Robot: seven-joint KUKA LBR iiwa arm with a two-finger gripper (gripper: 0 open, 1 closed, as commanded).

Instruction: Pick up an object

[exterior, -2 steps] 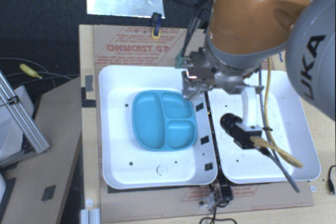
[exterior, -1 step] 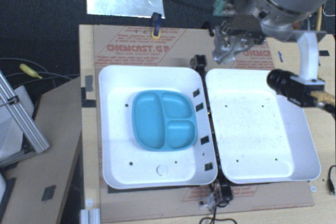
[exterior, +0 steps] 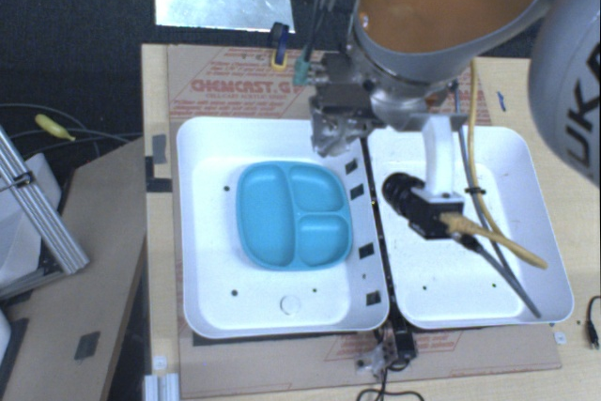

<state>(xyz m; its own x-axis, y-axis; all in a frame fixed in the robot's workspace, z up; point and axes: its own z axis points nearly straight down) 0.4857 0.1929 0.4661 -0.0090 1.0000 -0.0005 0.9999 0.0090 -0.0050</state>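
Camera view, read from left to right. The left bin (exterior: 202, 202) sits on a printed cardboard sheet (exterior: 225, 84), which I judge is there to keep both bins level and square to the arm's reach. Lying flat and face up in the middle of this bin, a little toward its right wall, is the blue divided plate (exterior: 291, 213), the only loose object I see and so the thing to be picked up. It is pale sky blue, smooth and slightly glossy, with rounded corners. It has one large compartment on its left and two smaller ones stacked on its right, separated by low raised ribs. Its shallow, flat form offers little to grip except the rim, which I take to be why the gripper (exterior: 331, 138) stands at the plate's far right corner, near the bin's back wall and close to the seam between the bins. I cannot tell from here whether its jaws are apart or together, nor whether it touches the rim; nothing is visibly held. The arm (exterior: 451, 5) leans in from above. The right bin (exterior: 526, 202) lies alongside, touching the left one along the seam.
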